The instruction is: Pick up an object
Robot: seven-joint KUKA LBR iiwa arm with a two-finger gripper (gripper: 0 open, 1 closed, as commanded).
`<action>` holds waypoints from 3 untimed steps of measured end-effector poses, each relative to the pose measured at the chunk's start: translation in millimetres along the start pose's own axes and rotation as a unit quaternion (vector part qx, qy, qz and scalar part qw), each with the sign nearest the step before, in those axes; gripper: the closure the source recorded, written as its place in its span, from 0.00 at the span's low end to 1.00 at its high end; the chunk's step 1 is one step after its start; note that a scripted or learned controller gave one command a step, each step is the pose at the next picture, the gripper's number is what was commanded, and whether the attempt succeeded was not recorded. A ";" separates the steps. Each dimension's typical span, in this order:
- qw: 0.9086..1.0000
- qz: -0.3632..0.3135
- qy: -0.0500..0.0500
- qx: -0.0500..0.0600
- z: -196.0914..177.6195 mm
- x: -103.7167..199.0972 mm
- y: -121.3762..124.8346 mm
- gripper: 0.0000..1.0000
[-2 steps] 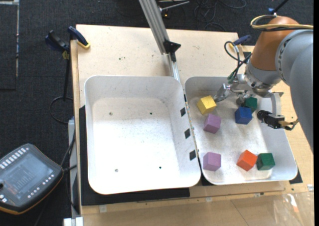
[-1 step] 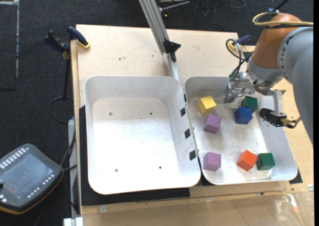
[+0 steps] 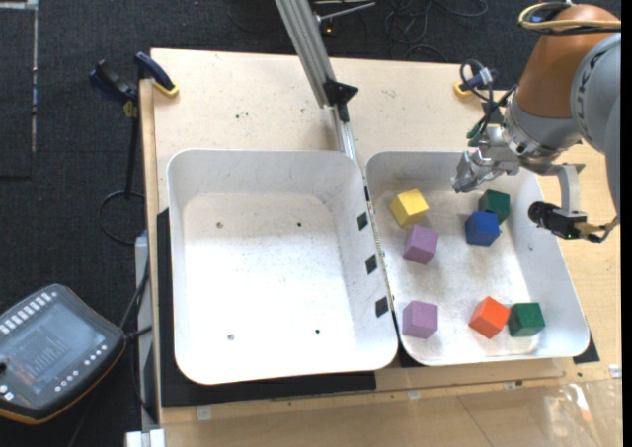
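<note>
Gripper hangs over upper part of right bin, nothing seen btwn fingers; can't tell how far open. Landmark = blue cube: gripper just above-left of it, dark green cube touching its upper right, yellow cube well to its left, purple cube lower left. Orange cube + 2nd green cube well below. Risk: blue/green pair packed tight, so fingers prob. land on both or nudge one away → miss.
</note>
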State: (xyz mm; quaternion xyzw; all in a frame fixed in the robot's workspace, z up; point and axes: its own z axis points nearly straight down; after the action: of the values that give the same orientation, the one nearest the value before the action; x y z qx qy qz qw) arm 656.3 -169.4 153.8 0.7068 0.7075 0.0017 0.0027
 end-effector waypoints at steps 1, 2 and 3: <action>1.000 0.000 -0.001 -0.001 -60.0 -7.5 -2.3 1.00; 1.000 -0.001 0.000 -0.001 -101.7 -7.6 -0.5 1.00; 1.000 -0.002 0.001 0.004 -91.7 32.6 -20.5 1.00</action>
State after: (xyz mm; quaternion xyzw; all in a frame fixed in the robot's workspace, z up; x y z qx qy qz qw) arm 635.2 -136.7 245.4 0.7052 0.7090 -0.0002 -0.0009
